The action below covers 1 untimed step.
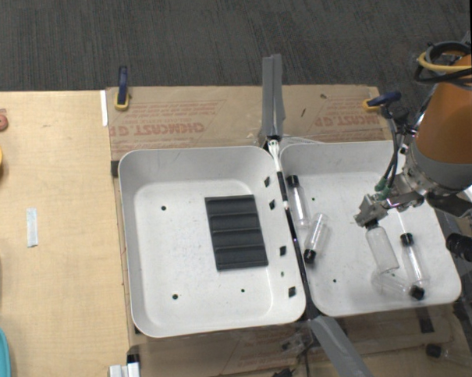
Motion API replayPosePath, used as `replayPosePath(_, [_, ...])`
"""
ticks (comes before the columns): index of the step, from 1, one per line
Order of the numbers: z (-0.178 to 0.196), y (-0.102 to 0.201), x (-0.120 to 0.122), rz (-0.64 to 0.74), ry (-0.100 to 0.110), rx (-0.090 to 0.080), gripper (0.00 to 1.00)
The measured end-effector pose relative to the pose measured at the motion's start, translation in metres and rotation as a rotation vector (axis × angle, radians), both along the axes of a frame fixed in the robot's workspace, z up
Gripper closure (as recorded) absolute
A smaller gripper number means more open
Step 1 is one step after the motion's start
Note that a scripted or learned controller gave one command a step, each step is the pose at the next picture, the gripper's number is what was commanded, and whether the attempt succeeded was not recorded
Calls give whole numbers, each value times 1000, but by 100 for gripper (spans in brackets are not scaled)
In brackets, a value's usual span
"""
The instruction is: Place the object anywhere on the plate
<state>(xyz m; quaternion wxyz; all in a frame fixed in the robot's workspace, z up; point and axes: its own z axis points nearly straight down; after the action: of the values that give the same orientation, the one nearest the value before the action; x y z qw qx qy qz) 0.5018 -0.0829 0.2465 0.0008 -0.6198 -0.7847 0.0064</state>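
In rt bin (338, 290), clear plastic tube (383, 249), just beside end effector (372, 217); open/shut can't tell

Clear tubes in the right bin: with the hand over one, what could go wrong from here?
The hand sits at the top end of one tube, close beside a second tube; a grasp could slip or knock both. The black ridged plate lies in the left bin; a round tube might roll off it.

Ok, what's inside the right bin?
Several clear tubes with black caps lie in the right bin. The gripper covers the upper end of one tube, hiding any cap there.
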Motion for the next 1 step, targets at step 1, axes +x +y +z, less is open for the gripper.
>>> replayPosePath(1, [-57,76,44,46,-5,8,100])
